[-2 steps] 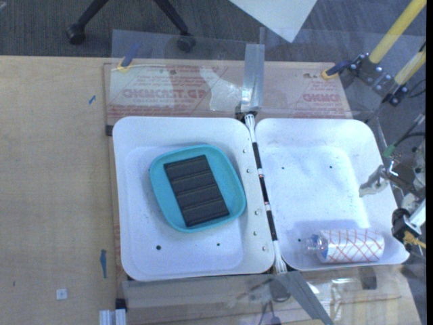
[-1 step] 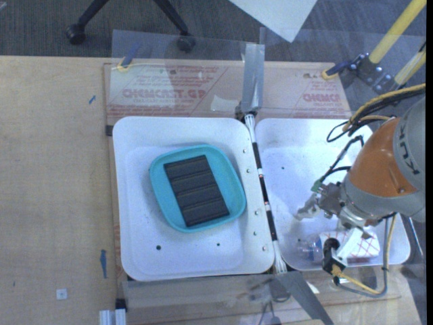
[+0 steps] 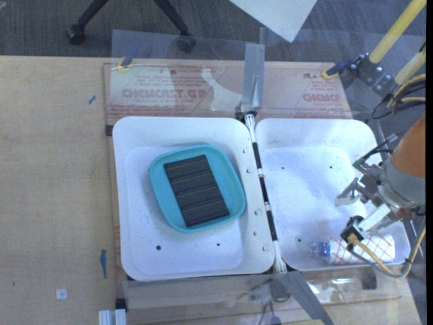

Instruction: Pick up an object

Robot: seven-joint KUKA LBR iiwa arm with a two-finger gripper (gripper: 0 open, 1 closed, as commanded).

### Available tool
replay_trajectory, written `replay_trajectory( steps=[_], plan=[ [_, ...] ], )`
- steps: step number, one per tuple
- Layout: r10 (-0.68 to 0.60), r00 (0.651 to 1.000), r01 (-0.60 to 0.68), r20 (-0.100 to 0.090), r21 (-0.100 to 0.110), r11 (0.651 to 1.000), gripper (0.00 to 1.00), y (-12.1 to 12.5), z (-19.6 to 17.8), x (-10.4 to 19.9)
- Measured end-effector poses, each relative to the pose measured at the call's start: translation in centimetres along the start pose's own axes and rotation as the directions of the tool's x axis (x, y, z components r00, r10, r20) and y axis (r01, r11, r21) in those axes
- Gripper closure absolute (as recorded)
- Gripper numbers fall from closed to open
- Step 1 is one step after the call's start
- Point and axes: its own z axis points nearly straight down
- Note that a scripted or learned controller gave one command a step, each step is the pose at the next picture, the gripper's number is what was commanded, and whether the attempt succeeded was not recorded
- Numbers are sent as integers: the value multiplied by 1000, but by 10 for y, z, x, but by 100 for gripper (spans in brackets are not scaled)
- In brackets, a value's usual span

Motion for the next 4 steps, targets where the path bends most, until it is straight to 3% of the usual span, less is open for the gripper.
replay_trajectory(
  steps=[1, 2, 3, 4],
  plan=[
    [67, 998, -67, 12, 14, 998, 0, 20, -65, -26],
    [-203, 979, 203, 5, -2, 979, 0, 1, 3, -5],
    [-96, 995, 95, 9, 15, 995, 0, 25, -48, -32],
    [-261, 965, 261, 6, 13, 965, 0, 17, 25, -24]
  ],
)
